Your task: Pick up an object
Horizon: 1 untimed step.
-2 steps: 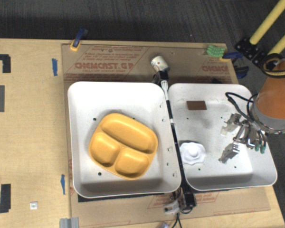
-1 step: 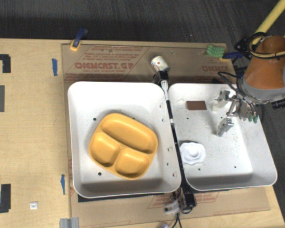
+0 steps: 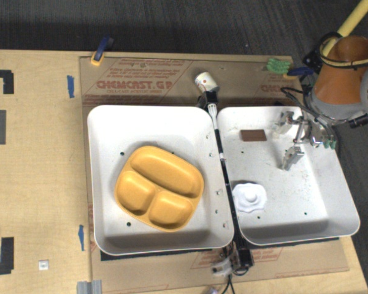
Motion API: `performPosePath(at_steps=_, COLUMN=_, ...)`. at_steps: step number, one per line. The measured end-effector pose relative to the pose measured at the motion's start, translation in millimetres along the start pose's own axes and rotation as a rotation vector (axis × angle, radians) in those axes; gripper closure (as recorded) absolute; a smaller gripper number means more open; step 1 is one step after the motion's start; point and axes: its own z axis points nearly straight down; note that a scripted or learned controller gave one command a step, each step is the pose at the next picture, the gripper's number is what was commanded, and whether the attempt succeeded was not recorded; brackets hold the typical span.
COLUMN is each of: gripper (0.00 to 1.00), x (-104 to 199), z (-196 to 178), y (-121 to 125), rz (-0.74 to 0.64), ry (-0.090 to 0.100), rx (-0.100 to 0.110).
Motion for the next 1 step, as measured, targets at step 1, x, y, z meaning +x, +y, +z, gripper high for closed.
performPosePath(at_steps=1, gripper=0.0, x=47.4, z=-0.2, y=61.1, rz=-0.178, ry=-0.024, rx=-0.002)
